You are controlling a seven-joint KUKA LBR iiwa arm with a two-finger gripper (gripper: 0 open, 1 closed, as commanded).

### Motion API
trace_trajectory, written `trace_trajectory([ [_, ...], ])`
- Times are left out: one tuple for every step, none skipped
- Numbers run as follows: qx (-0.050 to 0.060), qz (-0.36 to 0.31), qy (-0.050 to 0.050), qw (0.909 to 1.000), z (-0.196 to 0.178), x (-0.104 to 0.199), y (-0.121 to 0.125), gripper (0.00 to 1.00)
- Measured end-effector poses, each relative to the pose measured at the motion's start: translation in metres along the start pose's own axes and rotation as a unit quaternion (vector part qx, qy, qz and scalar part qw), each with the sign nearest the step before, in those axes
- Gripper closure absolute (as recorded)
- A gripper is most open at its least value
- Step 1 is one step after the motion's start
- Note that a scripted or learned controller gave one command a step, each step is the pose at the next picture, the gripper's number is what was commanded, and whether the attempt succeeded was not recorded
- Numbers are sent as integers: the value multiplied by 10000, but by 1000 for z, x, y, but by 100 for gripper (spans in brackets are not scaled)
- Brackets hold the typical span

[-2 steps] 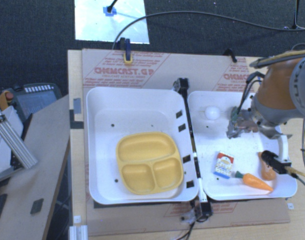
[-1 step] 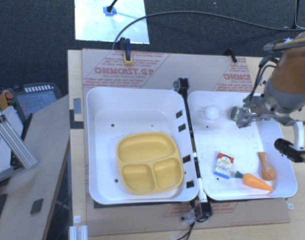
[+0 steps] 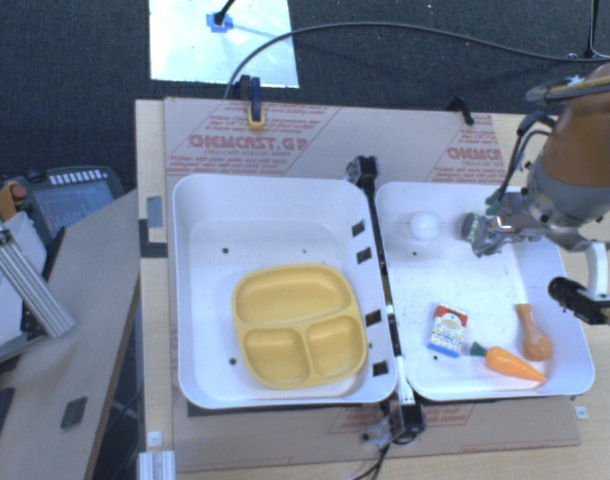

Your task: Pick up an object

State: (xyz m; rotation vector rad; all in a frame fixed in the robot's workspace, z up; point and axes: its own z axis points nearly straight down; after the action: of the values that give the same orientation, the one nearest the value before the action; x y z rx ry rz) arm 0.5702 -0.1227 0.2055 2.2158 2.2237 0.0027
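Note:
The right bin [image 3: 565, 368] holds a white ball [image 3: 423, 226] near its far left, a small red, white and blue carton [image 3: 448, 329] in the middle front, an orange carrot [image 3: 511, 363] by the front wall, and a tan drumstick-shaped piece [image 3: 532, 333] beside it. My gripper [image 3: 479, 234] hangs over the far part of this bin, a little right of the ball and apart from it. Nothing shows between its fingers.
The left bin [image 3: 200, 268] carries a yellow tray [image 3: 297, 323] with three compartments. A black clip strip [image 3: 377, 268] runs between the bins. A black part of the arm [image 3: 575, 300] juts over the right bin's right side. A teach pendant [image 3: 70, 203] lies at left.

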Motion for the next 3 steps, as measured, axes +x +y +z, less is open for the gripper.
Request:
trace_trajectory([
  [-5,-30,10,10000,-1,51,19,100],
  [3,-38,16,10000,-10,113,22,100],
  [-5,-36,16,10000,-22,173,35,100],
])
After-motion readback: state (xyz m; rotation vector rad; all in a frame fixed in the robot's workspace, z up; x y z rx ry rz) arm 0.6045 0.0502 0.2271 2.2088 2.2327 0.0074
